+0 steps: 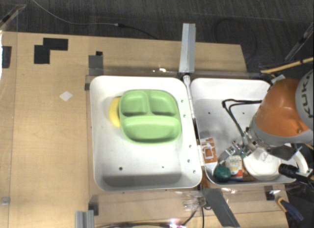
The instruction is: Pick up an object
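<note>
Gripper (239,149) low in right bin (216,94); finger state unclear.
Bottle (234,165) and green ball (222,173) just below-left; green tray (149,115) far left.

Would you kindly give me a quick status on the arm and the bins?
Gripper low in right bin, over small clutter. Nothing seen held. Green tray in left bin, covering a yellow thing.

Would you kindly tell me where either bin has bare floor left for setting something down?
Left bin: a bare strip along its near edge, below the green tray. Right bin: bare floor at the far left, beside the divider. Its near corner is crowded: the arm, green ball, white cup.
</note>
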Tool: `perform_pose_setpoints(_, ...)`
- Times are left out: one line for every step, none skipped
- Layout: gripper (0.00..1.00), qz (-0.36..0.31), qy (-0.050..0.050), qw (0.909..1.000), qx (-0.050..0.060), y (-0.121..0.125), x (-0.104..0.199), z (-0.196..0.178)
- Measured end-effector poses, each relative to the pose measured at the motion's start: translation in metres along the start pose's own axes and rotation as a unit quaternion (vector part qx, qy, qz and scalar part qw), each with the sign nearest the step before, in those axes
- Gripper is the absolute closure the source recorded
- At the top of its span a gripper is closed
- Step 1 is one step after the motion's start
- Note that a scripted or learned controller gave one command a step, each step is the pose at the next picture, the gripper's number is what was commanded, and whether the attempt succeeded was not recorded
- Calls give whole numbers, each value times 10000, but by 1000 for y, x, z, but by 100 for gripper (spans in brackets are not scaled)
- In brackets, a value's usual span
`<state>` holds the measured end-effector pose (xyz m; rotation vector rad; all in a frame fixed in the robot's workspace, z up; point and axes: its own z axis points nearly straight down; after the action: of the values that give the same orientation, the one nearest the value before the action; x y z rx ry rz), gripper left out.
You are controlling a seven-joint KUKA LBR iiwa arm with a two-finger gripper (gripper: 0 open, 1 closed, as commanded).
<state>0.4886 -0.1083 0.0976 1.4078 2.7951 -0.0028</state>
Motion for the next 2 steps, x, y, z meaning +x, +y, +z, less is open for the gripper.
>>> perform_pose_setpoints(100,-4,3,10000,-27,3,1,-10)
perform_pose_setpoints(100,-277,-7,9996,-37,36,-90,9)
